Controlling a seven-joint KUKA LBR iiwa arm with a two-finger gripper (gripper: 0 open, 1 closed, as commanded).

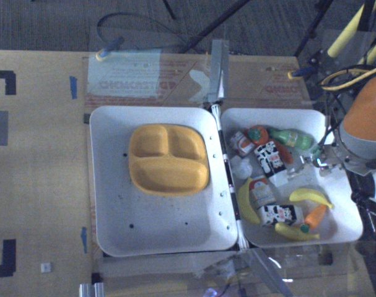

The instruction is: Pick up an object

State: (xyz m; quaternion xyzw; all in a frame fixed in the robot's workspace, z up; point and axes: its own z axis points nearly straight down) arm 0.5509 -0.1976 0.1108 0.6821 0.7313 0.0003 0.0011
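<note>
The gripper (pixel 313 160) hangs at the right side of the right bin (pixel 349 193). I cannot tell if it is open or holding anything. The toys lie in that bin: a green bottle (pixel 293 138) just beside it, a yellow banana (pixel 310 196) below. I think the pick is only starting. Next it must go down over one toy and close.

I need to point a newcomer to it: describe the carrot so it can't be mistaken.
Start at the right bin, the one crowded with toy food. Go to its near right corner, where two bananas lie; the carrot sits tilted between them. It is the small orange piece with a green tip, while the bananas are plain yellow.
</note>
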